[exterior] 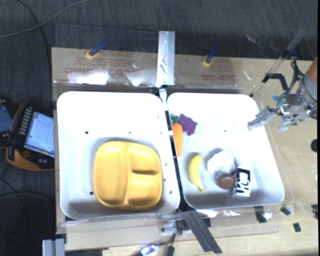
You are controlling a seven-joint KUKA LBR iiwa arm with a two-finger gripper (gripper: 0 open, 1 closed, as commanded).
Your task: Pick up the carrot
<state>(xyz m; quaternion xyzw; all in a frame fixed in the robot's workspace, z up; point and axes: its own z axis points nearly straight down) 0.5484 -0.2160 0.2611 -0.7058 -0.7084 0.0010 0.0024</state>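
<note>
floor: dark grey carpet (213, 15) | bench: pale wood (298, 196) | cables (26, 9) on floor

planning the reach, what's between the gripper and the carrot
In the camera view, mostly bare white bin floor; purple grapes sit beside the carrot, toward the gripper.

2 white bins (69, 143); 1 carrot (177, 136), 1 banana (196, 172), 1 yellow tray (128, 174), 1 grape bunch (187, 124).

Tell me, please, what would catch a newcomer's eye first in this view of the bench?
The big yellow divided tray in the left bin stands out most. Next comes the cluster in the right bin: the orange carrot against the dividing wall, purple grapes beside it, and a banana nearer the front. The claw hangs over that bin's right rim, apart from the carrot.
</note>
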